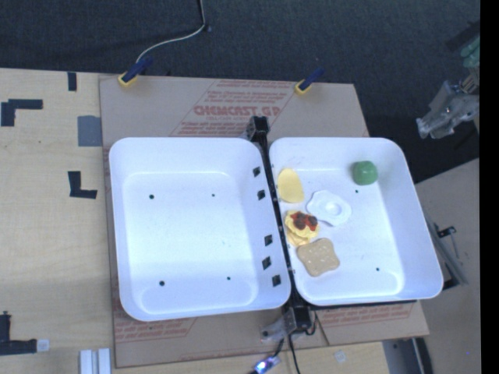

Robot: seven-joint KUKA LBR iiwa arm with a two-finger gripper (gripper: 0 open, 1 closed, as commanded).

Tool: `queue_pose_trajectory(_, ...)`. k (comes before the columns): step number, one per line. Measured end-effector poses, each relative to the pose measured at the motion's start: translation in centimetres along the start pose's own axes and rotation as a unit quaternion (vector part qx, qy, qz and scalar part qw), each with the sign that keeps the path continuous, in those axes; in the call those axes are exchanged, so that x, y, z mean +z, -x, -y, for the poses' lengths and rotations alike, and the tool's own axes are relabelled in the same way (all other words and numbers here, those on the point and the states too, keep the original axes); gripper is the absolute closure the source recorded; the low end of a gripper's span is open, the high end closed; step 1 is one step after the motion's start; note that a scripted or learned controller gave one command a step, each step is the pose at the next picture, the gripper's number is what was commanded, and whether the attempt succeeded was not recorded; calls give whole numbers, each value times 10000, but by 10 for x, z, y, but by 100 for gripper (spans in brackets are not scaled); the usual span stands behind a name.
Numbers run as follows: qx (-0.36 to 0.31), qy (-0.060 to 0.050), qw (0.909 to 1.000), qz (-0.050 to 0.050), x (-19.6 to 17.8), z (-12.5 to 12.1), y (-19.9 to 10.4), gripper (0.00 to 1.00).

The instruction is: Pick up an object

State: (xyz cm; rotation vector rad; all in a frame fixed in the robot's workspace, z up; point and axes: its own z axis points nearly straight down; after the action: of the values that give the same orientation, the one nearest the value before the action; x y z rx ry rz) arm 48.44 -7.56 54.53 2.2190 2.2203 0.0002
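The right white bin [405, 279] holds several toy food pieces. A green ball [364, 172] lies near its far right corner. A white fried egg [329, 207] sits in the middle. A yellow wedge [290, 185] lies by the divider, with a yellow round piece with red topping [301, 226] below it. A tan toast slice [318, 256] is nearest the front. My gripper [443, 118] hangs outside the bins at the right edge of the view, well above and right of the green ball, with nothing seen in it.
The left white bin [125, 287] sits beside the right one, joined by a black clipped divider [267, 209]. Both rest on a cardboard sheet [226, 107] held by two yellow-blue clamps [134, 71]. A cable [199, 10] runs across the dark floor behind.
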Motion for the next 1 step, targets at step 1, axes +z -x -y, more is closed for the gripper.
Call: queue_pose_trajectory(1,1,-7,10000,-1,1,0,0,0)
